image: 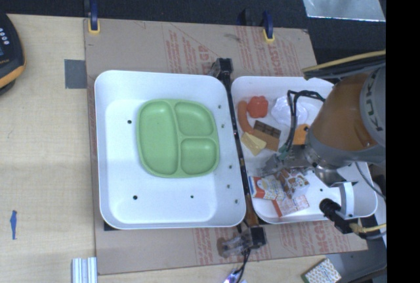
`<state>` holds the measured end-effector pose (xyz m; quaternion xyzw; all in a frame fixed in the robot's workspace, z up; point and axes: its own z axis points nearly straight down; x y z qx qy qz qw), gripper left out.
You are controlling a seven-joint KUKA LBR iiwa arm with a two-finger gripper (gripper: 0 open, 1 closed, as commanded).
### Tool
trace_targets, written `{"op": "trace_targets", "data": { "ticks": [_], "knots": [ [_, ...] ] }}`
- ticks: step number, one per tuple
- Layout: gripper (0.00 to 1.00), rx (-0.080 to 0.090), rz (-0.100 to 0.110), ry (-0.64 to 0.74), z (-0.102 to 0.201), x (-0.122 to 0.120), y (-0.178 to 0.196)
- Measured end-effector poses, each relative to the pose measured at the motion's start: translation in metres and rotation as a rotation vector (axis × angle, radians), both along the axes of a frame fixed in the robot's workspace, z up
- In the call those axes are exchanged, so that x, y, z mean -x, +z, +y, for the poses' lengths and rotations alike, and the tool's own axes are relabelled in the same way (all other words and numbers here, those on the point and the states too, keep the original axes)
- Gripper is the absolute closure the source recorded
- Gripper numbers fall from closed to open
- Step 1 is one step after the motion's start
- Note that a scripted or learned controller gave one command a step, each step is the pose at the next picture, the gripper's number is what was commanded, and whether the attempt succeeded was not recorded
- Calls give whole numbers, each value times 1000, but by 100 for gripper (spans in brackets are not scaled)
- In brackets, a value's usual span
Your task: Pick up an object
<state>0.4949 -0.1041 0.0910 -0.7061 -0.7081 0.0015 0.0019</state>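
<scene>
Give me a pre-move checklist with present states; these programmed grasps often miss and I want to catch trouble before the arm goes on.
1. Hand over the right bin: ok, it is low among the clutter there.
2. Object between the fingers: cannot tell, the arm hides them.
3. Targets within reach: ok, a yellow block, a brown block and a red piece lie just left of the hand.
4. Packet clear of the hand: cannot tell, it lies right beneath it.
5. Green plate in the left bin: ok, flat and apart from the arm.
</scene>
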Motion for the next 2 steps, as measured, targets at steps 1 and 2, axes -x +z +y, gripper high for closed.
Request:
{"op": "trace_targets", "data": {
  "ticks": [1,2],
  "knots": [
    [100,2,-2,1,-3,-2,12],
    [100,-3,-13,11,80,-44,106]
  ]
}}
